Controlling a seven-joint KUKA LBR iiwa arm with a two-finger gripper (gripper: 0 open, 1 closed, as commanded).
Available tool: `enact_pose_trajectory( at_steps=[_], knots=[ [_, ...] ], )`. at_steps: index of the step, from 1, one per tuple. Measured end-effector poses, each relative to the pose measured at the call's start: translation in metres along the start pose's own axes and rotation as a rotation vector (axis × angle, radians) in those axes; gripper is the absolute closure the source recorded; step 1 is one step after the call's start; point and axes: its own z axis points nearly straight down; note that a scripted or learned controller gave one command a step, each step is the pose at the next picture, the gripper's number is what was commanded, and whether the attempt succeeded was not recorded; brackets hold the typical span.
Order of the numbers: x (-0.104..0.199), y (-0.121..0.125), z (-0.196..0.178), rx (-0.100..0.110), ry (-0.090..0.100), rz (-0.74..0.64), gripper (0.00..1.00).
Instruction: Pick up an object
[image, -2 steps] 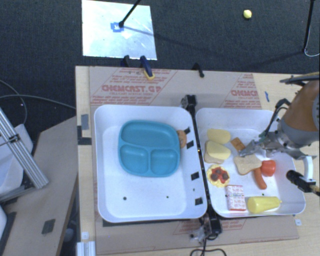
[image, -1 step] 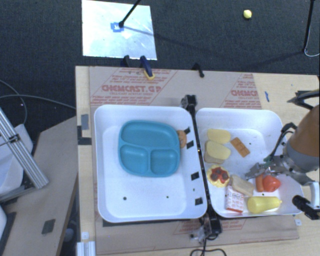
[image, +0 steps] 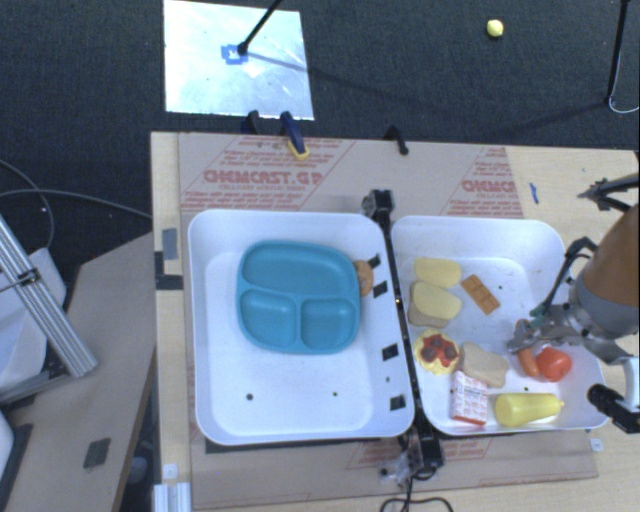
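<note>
My gripper (image: 532, 338) hangs low over the right side of the right bin (image: 480, 232), with the grey arm reaching in from the right edge. Just beneath and beside it lie a red tomato (image: 554, 364) and an orange carrot (image: 526, 362); I cannot tell whether it touches them. A bread slice (image: 486, 364) sits to its left. A yellow lemon-shaped piece (image: 527, 407) lies in front of it, near the bin's front wall.
The right bin also holds two pale yellow pieces (image: 436, 286), an orange cracker (image: 481, 295), a small pizza (image: 437, 351) and a red-and-white carton (image: 468, 398). In the left bin (image: 215, 400) lies a blue divided plate (image: 298, 297), with a brown bit (image: 365, 275) at its right.
</note>
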Motion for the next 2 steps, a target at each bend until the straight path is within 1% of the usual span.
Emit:
enact_pose_trajectory(
  at_steps=[1, 2],
  knots=[
    [0.073, 0.003, -0.106, -0.008, 0.002, -0.01, 1.0],
    [0.167, 0.015, -0.13, -0.002, 0.005, -0.013, 1.0]
  ],
)
